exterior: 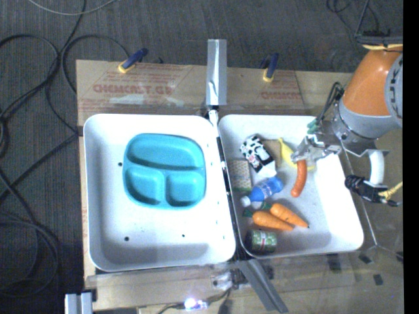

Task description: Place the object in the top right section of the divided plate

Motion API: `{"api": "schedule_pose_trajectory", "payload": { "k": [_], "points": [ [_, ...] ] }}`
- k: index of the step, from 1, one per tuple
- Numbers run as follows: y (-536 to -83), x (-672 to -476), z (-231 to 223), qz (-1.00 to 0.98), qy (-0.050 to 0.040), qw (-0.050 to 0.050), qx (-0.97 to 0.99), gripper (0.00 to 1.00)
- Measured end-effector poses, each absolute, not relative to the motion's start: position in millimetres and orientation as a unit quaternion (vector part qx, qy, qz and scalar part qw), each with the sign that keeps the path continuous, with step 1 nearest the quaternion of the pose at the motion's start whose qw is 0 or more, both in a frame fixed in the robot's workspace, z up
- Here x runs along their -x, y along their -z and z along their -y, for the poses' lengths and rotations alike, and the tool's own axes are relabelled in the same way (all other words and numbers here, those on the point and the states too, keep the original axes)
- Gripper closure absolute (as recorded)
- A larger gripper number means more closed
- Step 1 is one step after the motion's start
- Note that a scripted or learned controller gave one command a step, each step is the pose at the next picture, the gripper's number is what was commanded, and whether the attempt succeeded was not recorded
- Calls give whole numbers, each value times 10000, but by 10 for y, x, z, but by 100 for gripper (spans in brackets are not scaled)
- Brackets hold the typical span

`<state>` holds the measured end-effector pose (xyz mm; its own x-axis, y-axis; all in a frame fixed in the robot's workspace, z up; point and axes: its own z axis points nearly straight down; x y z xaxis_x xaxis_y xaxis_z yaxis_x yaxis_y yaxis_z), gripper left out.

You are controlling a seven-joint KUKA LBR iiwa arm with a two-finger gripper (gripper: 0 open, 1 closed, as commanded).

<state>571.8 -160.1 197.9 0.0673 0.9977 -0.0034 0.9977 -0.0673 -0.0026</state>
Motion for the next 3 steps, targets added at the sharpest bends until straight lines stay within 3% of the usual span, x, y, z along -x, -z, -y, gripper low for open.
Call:
{"api": "schedule_pose_trajectory", "payload": {
  "k": [1, 2, 3],
  "points": [
    [-3305, -6683, 1033, -5845, 25, 13, -8114, 100],
    [-4338, -6435, 1846, -4467, 22, 15, -8947, 100],
    [-3279, -5657, 1638, -4493, 32, -3, -8934, 100]
  ]
}}
